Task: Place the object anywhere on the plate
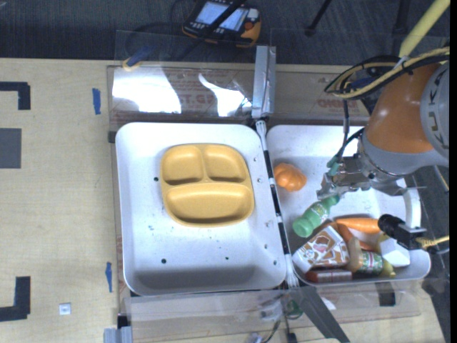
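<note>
1. A yellow three-compartment plastic plate (207, 183) lies in the left white bin (143, 249).
2. A small orange round object (289, 178) sits in the right bin (300, 140).
3. The pincer (343, 179) hovers above a green bottle (314, 216); its state cannot be told.

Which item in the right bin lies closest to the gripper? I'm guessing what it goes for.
The green bottle: its top lies just under the gripper, while the orange ball sits further left and the carrot lower down.
</note>
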You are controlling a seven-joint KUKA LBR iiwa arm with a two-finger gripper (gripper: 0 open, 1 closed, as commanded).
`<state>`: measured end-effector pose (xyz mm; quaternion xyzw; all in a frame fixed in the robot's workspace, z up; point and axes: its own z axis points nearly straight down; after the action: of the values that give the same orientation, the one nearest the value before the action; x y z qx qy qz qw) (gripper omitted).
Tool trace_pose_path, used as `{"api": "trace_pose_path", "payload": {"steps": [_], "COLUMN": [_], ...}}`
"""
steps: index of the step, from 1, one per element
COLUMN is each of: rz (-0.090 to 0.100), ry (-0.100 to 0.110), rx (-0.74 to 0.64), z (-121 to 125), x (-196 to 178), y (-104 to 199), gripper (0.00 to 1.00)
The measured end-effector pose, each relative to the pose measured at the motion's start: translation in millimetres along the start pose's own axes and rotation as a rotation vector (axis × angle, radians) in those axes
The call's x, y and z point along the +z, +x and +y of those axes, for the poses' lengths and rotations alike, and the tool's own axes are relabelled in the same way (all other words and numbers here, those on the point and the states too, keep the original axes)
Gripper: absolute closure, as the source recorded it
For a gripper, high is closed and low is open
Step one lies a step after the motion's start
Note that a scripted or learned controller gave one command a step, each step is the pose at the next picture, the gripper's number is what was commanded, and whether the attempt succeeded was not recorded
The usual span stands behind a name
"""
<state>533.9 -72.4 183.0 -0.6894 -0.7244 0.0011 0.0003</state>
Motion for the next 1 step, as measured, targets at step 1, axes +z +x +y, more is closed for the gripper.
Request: {"api": "trace_pose_path", "payload": {"steps": [1], "rz": [-0.001], "ry": [-0.003], "rx": [-0.101], "z": [1.5], "x": [-29.5], "y": [-69.1], "gripper": [1.00]}}
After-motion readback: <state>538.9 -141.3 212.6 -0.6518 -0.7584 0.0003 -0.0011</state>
